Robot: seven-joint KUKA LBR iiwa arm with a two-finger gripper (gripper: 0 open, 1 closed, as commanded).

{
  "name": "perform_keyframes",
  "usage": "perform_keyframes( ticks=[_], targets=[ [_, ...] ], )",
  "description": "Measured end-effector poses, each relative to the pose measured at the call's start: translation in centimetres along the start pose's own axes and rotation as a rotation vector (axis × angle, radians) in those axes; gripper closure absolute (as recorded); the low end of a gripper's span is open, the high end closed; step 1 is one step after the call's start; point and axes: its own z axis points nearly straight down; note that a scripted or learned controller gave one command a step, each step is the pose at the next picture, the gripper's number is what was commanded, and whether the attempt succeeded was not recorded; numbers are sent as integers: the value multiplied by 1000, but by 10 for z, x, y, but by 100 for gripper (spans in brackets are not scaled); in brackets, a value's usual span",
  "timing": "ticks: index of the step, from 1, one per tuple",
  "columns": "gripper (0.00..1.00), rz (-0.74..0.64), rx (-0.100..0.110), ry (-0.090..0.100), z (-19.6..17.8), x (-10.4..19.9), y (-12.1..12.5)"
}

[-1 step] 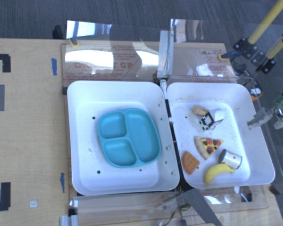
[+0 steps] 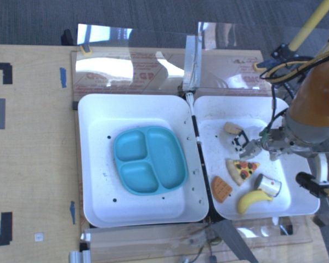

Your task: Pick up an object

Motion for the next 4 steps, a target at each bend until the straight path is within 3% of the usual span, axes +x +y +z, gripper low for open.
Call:
perform_keyframes(
  ticks=[1,2,3,4],
  targets=[
    [0,0,-13,-3,45,28,89],
    [100,0,-20,-6,32,27,91],
    [0,0,-18,-6,33,27,90],
    [0,6,-19,-6,53,45,53]
  ],
)
